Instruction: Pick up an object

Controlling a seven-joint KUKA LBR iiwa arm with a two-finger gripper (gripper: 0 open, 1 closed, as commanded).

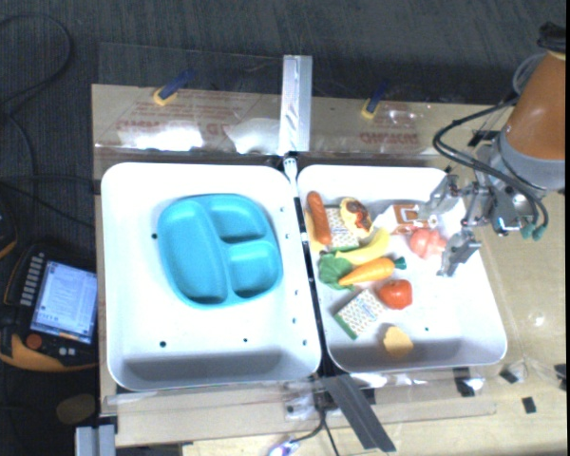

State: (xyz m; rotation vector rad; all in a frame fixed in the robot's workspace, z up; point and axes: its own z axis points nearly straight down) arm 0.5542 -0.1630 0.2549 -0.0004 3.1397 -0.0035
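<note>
Gripper (pixel 453 226) over right bin (pixel 475 335), fingers (pixel 459 251) spread open, nothing between them. Nearest target: pink toy (pixel 425 242) just beside left fingertip, near bin's back edge. Best to centre over it, drop straight, close late. No legible labels; print on flat packets too blurred to read

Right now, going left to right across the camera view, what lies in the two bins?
Blue divided tray → hot dog → carrot → red tomato → pink round fruit → claw.
</note>
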